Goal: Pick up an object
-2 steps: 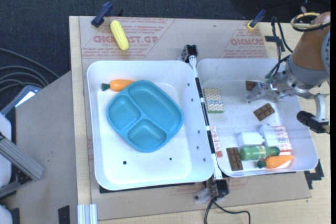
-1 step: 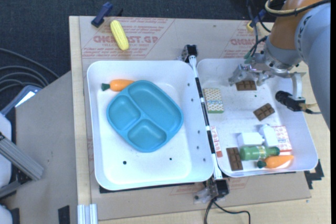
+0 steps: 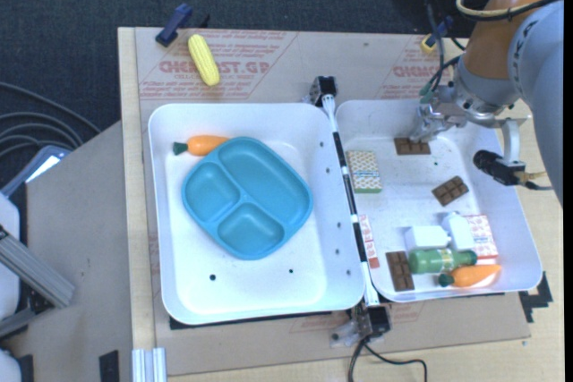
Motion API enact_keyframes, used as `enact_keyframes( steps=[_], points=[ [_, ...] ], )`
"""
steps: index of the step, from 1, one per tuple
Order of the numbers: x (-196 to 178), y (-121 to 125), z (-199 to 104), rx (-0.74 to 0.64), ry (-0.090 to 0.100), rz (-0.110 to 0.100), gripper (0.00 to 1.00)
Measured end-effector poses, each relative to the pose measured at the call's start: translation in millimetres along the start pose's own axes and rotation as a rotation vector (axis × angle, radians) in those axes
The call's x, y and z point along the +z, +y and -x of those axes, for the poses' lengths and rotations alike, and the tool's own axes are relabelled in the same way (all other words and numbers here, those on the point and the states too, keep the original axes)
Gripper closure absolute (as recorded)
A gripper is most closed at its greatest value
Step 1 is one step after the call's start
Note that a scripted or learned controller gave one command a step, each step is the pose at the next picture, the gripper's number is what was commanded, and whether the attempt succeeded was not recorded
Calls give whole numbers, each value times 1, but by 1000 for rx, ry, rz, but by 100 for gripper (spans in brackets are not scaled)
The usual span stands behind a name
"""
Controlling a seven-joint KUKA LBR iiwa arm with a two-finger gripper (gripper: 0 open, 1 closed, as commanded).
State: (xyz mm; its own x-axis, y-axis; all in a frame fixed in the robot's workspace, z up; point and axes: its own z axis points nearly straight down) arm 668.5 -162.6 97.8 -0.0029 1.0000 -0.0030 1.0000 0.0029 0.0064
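Brown chocolate piece (image 3: 413, 146) lying flat on the floor of the right bin (image 3: 394, 116), upper right of frame, not yet lifted. Gripper (image 3: 428, 126) poised just above its right end; spread or pressed together, impossible to tell. Grasp and lift both left to do.

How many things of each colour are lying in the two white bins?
Blue: 1, divided plate
Orange: 2, carrot, carrot
Brown: 3, bars
Green: 1, bottle
White or pale: 3, boxes
Total: 10
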Motion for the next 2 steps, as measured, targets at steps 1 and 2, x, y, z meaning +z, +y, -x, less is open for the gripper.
enact_keyframes(
  steps=[1, 2],
  points=[
    [0, 0, 0, 0, 0, -1, 0],
    [13, -2, -26, 1, 4, -10, 0]
  ],
)
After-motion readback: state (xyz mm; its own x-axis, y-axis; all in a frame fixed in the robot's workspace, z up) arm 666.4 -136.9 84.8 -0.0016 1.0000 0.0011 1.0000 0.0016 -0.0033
